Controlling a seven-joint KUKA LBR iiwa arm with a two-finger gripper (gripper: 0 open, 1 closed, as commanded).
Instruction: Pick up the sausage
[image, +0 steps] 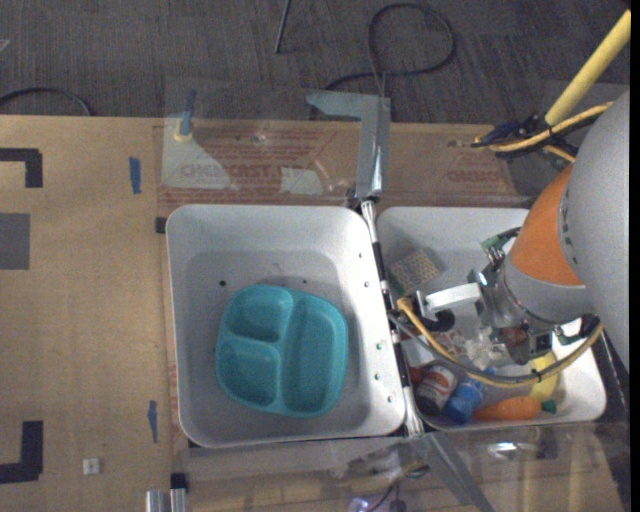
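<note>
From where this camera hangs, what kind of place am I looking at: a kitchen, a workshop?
Most likely a robotics lab test bench, not a kitchen. Two white bins sit side by side on a taped board, a grey robot arm reaches into one, and loose cables trail over carpet.

Down in the right-hand shallow white plastic bin (392, 226) lies the stubby reddish-brown sausage (436, 386), short and rounded, with a paler patch on its upper side. It sits in that bin's near left corner, close to the left wall and just short of the front wall, resting on the bin floor. A yellow cable (470, 372) loops across just above it, so its full length and exact angle are hard to make out.
</note>
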